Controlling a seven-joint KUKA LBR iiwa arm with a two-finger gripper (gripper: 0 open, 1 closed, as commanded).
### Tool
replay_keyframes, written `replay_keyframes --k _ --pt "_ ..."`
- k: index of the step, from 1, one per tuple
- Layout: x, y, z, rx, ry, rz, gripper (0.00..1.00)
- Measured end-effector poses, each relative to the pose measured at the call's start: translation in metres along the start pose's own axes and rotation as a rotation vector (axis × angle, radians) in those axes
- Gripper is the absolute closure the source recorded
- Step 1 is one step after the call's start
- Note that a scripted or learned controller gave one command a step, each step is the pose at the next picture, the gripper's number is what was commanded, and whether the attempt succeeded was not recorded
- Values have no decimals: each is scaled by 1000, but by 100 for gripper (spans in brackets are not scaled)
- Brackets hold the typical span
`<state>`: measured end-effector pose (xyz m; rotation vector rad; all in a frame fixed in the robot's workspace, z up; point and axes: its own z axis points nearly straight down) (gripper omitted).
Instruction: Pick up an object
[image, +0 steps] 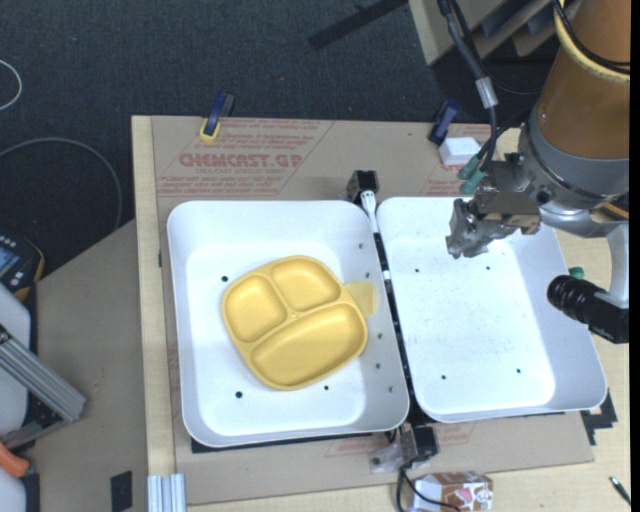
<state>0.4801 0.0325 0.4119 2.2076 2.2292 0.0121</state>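
A yellow divided plate with three compartments lies in the left bin, near its middle. My gripper hangs over the far part of the right bin, well to the right of the plate and apart from it. Nothing shows between its fingertips. The grey arm with its orange band comes in from the upper right.
Both white bins sit side by side on a cardboard sheet, with black clips at the seam between them. A black cylinder juts over the right bin's right rim. Blue clamps hold the sheet's far edge.
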Motion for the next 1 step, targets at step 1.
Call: replay_keyframes --k 1 --pt "39 0 2 6 -1 5 100"
